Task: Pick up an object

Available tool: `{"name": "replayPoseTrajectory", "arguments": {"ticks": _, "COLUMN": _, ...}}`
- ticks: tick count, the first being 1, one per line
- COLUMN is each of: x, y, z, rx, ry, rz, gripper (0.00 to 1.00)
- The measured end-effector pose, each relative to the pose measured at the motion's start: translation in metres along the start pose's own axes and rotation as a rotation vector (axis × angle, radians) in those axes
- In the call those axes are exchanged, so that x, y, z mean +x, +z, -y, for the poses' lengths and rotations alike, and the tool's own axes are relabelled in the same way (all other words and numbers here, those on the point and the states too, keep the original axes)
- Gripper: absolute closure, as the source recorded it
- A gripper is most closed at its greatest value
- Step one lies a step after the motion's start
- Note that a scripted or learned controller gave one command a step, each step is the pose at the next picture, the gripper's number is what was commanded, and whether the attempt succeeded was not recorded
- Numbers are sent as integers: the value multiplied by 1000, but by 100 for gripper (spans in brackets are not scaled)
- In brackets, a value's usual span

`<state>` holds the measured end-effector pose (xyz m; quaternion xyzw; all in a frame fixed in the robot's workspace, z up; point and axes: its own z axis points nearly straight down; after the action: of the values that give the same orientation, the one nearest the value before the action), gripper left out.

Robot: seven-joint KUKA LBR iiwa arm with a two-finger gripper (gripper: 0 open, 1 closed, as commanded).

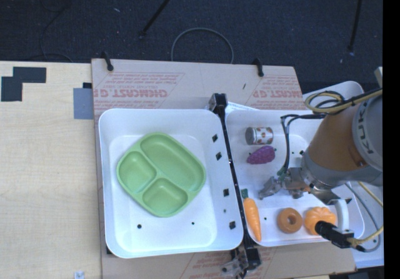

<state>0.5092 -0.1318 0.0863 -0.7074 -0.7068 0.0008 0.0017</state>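
Hovering over the right bin (294,131), my pincer (270,188) sits low near the bin's middle, its grey metal tip reaching toward the divider; from this slant I cannot tell whether it stands apart or together, and I see nothing between its tips, so I count myself as carrying nothing. The things I might take all lie in this bin: a small can (259,135) on its side toward the far wall, a purple grape bunch (261,155) just beside and nearer than the can, a carrot (252,219) lying along the divider at the near end, a brown doughnut (289,220) near the front wall, and an orange fruit (318,218) just beside it. The left bin (125,234) carries only a green divided plate (161,173), too flat for me. The carrot and the grapes look nearest to my tip, one on either side. I judge the grapes the better pick, since they stand clear of the wall, whereas the carrot hugs the divider and leaves little room. To do it well, I should centre above the bunch, straddle its narrow width, descend straight, and close gently before lifting.
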Motion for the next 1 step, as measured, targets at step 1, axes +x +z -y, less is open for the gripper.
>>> {"name": "replayPoseTrajectory", "arguments": {"ticks": 1, "x": -1, "y": -12, "z": -1, "rx": -2, "ry": 6, "rz": 0, "gripper": 100}}
